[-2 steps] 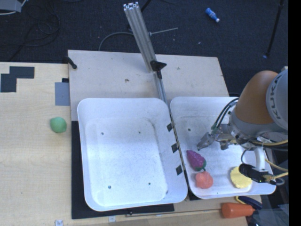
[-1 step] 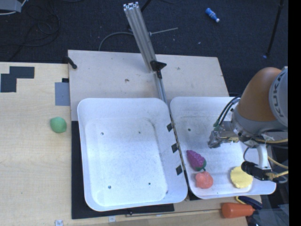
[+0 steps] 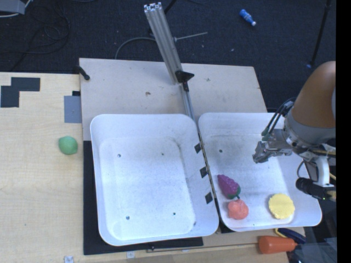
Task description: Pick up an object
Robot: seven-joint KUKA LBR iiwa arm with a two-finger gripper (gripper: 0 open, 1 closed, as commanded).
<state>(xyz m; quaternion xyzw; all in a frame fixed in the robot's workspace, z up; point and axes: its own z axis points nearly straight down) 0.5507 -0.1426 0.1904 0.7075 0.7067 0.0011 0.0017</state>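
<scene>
From my seat I see the arm (image 3: 313, 100) reaching in from the right, its orange band above the grey wrist, and the gripper (image 3: 263, 153) hanging over the right bin (image 3: 241, 126), roughly above its middle right. Nothing sits between the fingers, and from this slant I cannot tell whether they are spread or closed; they read as one grey cluster. The bin's contents all lie toward its near edge, apart from the gripper. A purple toy, knobbly like a bunch of grapes (image 3: 228, 186), lies near the divider side. Just below it, close enough that they may be touching, is a red-orange rounded piece (image 3: 238, 209). Further right, near the bin's near right corner, lies a flat yellow disc (image 3: 281, 206), well apart from the other two. The left bin (image 3: 109, 130) sits flush beside the right one, with small black clips along the seam where the two meet. Out on the wooden bench to the left, well clear of both bins, rests a green ball (image 3: 68, 145). An orange object (image 3: 277, 244) lies off the bench front, below the right bin. A metal rail (image 3: 167, 45) slants from the dark floor down toward the bins' seam.
</scene>
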